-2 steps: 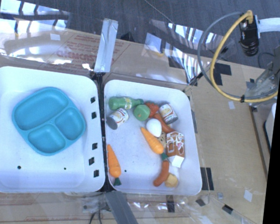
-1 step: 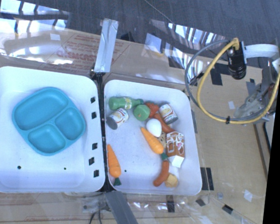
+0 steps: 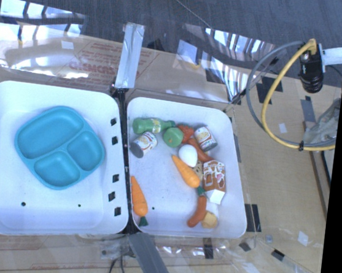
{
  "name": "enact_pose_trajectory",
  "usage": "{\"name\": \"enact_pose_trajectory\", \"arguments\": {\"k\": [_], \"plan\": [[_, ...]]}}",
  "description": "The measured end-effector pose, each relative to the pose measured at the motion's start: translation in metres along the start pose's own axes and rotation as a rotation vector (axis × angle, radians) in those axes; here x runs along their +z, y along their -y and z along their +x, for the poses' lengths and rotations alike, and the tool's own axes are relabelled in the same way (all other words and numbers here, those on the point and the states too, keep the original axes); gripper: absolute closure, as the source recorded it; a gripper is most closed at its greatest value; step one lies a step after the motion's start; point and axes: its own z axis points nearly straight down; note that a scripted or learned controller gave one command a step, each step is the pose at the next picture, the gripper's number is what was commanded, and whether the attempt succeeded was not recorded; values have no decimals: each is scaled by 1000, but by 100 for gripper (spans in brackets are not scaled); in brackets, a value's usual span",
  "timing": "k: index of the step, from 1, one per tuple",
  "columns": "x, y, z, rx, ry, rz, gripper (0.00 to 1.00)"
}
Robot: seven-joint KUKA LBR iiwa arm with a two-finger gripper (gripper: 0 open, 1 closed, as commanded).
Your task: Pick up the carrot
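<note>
Two carrots lie in the right bin [image 3: 161, 209]. One orange carrot [image 3: 186, 172] rests near the bin's middle, slanting down to the right, just below a white egg [image 3: 187, 155]. The other carrot [image 3: 138, 199] has a green top at its lower end and lies along the bin's left wall near the front corner. Nothing touches or covers either carrot from above.
Also in the right bin are a green vegetable [image 3: 172, 136], two small cans [image 3: 145, 142] [image 3: 205, 138], a printed carton [image 3: 214, 175] and a reddish sausage-like piece [image 3: 197, 212]. The left bin [image 3: 2, 205] holds a blue divided plate [image 3: 59, 146]. Yellow and grey cables [image 3: 279, 109] loop at the right.
</note>
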Motion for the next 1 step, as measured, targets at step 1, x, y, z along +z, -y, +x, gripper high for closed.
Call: {"name": "enact_pose_trajectory", "arguments": {"k": [1], "plan": [[2,7,31,-3,7,0,100]]}}
